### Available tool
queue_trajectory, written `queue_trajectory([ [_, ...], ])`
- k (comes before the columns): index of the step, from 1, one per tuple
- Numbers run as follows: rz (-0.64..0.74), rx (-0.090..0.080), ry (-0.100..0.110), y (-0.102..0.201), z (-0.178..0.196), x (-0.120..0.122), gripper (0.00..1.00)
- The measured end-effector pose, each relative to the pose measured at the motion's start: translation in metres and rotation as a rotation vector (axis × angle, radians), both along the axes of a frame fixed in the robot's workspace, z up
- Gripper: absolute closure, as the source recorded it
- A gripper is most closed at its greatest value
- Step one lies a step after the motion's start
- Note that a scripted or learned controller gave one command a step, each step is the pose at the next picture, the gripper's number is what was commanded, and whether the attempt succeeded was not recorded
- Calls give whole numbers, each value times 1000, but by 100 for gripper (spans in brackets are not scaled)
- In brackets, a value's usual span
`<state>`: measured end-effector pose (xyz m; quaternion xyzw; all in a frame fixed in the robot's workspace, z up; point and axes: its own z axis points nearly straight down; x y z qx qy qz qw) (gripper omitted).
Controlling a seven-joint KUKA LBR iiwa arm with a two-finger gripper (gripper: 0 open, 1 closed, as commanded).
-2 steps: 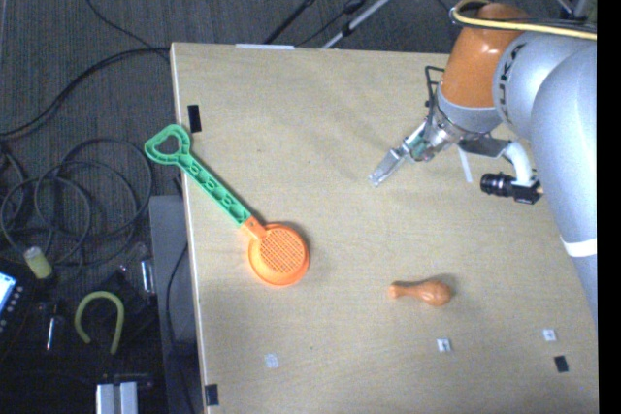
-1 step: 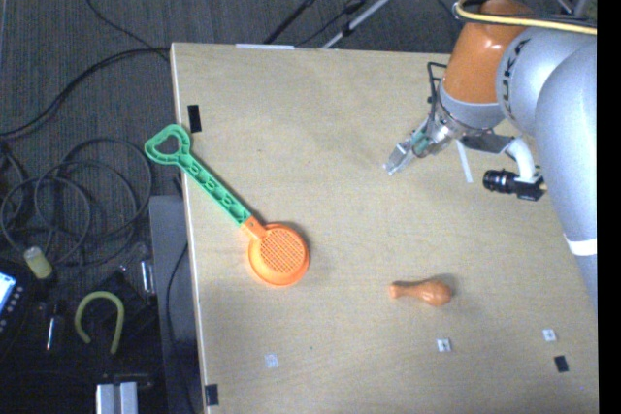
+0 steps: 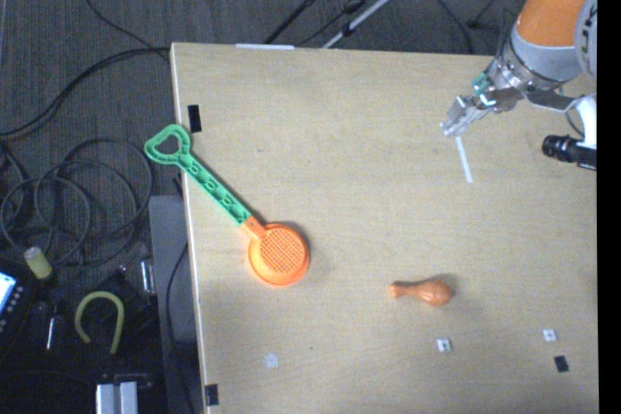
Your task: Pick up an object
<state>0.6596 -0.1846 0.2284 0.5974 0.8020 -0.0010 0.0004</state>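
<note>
An orange pear-shaped toy [image 3: 423,291] is lying on its side on the pale wooden bench top [image 3: 369,131], toward the lower right of the surface, its narrow end pointing left. Well to its left, a strainer [image 3: 233,208] is resting flat, its round orange mesh head sitting near the middle of the bench and its green perforated handle running up and left so that the looped end is hanging over the bench's left edge. A thin white stick [image 3: 465,160] is lying on the bench in the upper right part, well above the toy and slanting slightly. Just above the stick's upper end, the gripper [image 3: 456,124] is hanging over the bench, tilted down and to the left, well apart from the toy and the strainer; whether its fingers are parted or closed I cannot tell. The arm's orange band [image 3: 561,0] is showing at the top right. Dark cables [image 3: 58,199] are trailing across the grey floor to the left of the bench.
</note>
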Motion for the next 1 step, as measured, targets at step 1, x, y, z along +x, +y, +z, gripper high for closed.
queue_trajectory([
  [1,4,2,2,37,-76,-67,100],
])
